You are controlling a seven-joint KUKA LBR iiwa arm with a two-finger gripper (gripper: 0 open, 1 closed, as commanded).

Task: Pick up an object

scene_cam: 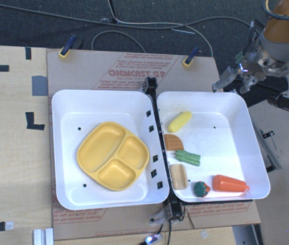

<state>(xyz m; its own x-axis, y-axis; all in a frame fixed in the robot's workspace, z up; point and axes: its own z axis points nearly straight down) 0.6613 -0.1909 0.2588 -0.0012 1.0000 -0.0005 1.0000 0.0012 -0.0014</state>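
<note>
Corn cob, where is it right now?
The corn cob lies in the right bin, near its upper-left corner beside the divider between the bins. Its nearest neighbour is the brown bread-like piece just below it.

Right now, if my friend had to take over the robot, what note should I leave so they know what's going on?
Handover note:
End effector: up beyond the far right corner of the right white bin, above the bench, nothing between its fingers.
Right bin: yellow toy corn cob, brown bread-like piece, green toy vegetable, tan wooden block, small red and green toy berry, orange toy carrot.
Left white bin: a yellow plastic divided plate.
Done: nothing picked up yet.
Left: reach into a bin, grip one object, lift it.
</note>
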